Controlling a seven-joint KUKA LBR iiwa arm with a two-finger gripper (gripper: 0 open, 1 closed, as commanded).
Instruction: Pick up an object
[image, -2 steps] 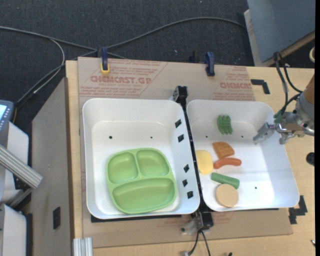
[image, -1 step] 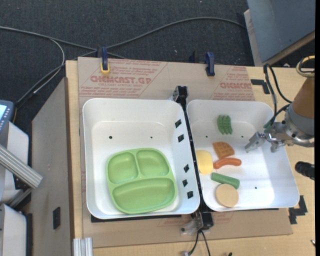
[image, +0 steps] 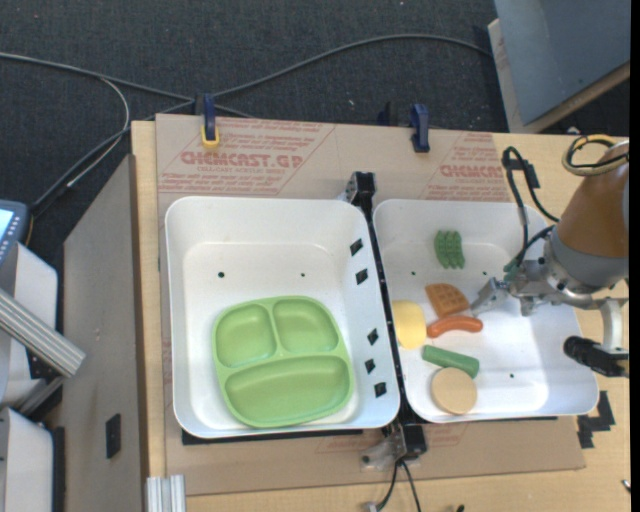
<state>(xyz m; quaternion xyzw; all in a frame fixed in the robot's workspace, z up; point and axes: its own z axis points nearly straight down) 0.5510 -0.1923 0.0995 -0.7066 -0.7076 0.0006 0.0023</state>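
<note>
The right bin (image: 520, 390) holds several toy foods. A green ridged piece (image: 449, 249) lies toward the back, with an orange waffle (image: 446, 297) and a red sausage (image: 455, 325) mid-bin. A yellow piece (image: 408, 323) rests against the left wall. A green pickle (image: 450, 360) and a tan round disc (image: 454, 392) lie near the front. My gripper (image: 507, 298) hangs low over the bin floor just right of the waffle and sausage. It is open, with nothing between its fingers.
The left bin (image: 200, 240) holds a light green divided plate (image: 284, 360). A black divider with clips (image: 372, 300) runs between the bins. The arm's orange band (image: 597, 215) and cables (image: 520, 175) stand over the right bin's far right side.
</note>
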